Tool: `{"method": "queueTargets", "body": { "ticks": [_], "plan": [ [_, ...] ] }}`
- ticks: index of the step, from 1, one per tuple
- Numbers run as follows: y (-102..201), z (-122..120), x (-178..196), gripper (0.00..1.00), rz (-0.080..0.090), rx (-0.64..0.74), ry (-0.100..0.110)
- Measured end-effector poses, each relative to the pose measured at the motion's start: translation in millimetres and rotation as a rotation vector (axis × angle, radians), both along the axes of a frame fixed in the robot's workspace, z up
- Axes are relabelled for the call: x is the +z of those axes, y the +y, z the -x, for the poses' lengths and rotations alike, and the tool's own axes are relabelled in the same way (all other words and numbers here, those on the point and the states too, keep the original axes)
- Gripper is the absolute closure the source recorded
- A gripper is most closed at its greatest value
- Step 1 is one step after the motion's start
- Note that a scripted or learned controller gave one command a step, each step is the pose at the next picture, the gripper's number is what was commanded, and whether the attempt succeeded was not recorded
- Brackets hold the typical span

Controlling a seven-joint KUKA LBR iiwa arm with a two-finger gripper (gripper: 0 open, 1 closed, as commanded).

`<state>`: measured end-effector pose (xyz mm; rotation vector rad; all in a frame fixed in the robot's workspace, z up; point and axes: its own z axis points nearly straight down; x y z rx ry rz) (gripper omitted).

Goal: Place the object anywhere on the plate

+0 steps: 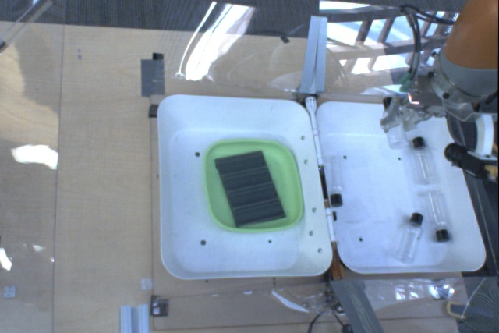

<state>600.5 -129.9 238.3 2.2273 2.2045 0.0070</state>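
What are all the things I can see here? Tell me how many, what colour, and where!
Bins: two, white, side by side on the bench.
Plate: one, green, square, in the left bin.
Dark block: one, dark grey, ridged, lying on the plate.
Small bottles: about four, clear with black caps, spread through the right bin; one is near the top by the tool, three lie lower.
Bench: one, light wood, under the bins.
Arm: one, grey with an orange band, at the upper right.
Tool: one, pale metal, over the right bin's top edge.

Robotics lab: arm (475, 35), bench (78, 168), white bins (179, 246).
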Motion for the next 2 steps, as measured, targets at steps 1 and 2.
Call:
{"method": "queueTargets", "body": {
  "ticks": [1, 2],
  "plan": [
    [60, 50, -53, 1.0, -0.002, 0.19, 0.005],
    [131, 54, -52, 1.0, -0.003, 0.12, 0.001]
  ]
}}
